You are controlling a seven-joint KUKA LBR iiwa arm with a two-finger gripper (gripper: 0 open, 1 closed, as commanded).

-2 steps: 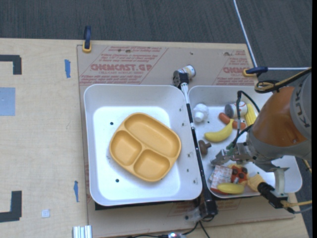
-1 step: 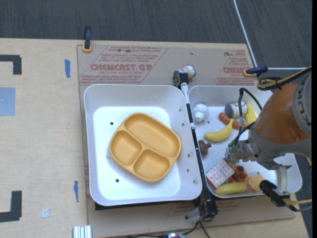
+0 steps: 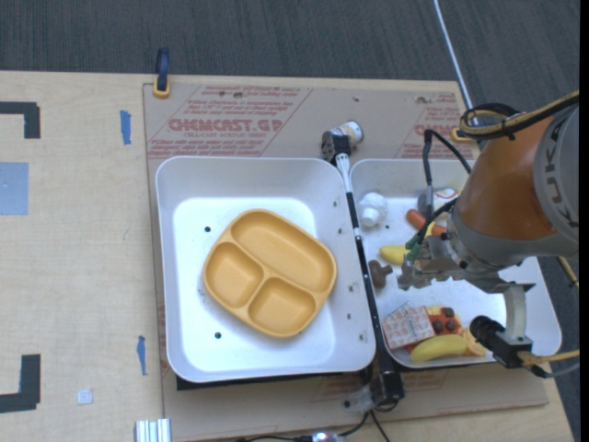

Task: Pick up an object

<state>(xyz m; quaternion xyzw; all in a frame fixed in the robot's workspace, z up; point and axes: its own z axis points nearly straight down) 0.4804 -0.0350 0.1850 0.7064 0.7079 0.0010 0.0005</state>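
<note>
Claw [image 3: 411,267] sits low over the left part of the right bin [image 3: 548,309], hung from the grey arm with its orange band [image 3: 502,187]; whether it is spread or pressed together I cannot tell, since the wrist and cables hide that.

Just beside it lie small toys: a yellow piece [image 3: 394,254] at its left, a brown bit [image 3: 378,272] below that, a white ball [image 3: 372,210] toward the bin's far corner, and an orange piece [image 3: 417,217] near the wrist. Closer to the front wall rest a patterned packet [image 3: 406,323], a banana [image 3: 440,347] and a small dark-and-red item [image 3: 444,320].

All look light, likely plastic or foam. The banana is smooth and curved, so it would probably slip unless taken across its middle; the packet looks flat and hard to get under; the ball may roll away. The yellow piece, nearest, seems the easiest candidate.

Room is tight: the divider wall between the bins [image 3: 361,247] runs close on the left, and the toys crowd one another. The left bin [image 3: 175,274] holds a yellow divided plate [image 3: 269,273], well apart. Both bins rest on the surface [image 3: 74,274].
</note>
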